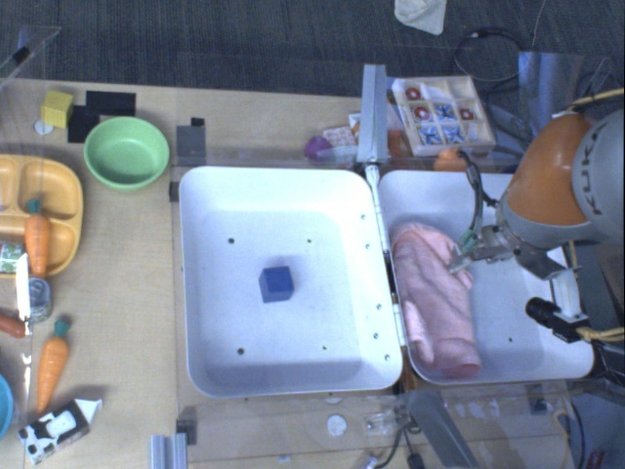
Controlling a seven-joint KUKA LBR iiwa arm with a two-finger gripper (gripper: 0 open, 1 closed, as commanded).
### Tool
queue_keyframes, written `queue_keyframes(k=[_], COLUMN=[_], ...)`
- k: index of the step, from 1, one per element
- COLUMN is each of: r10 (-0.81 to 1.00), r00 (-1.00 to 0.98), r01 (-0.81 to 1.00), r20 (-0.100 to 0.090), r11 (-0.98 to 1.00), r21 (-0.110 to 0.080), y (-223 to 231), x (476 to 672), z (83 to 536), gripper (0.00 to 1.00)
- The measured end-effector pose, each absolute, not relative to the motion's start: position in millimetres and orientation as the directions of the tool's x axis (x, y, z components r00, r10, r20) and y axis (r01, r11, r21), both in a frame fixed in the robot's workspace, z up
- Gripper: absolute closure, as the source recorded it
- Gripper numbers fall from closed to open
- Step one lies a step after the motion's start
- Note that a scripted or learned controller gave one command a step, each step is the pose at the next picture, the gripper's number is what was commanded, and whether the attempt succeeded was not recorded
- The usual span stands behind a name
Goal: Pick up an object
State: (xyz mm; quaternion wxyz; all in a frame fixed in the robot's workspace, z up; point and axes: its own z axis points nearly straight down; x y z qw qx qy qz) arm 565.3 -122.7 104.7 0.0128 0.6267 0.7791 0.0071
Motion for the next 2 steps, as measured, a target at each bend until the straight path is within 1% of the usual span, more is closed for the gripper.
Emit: queue_keyframes(k=[1,2], r10=[0.977,0.967], r00=[-0.214,-0.253], r01=[0.976,0.967], r20=[-0.011,-0.007], r11=[0.214,0.253], r21=[0.027,0.016], y=[-123,-104], x=[565.3,566.9], z=[105,92], gripper=[0.00,0.00])
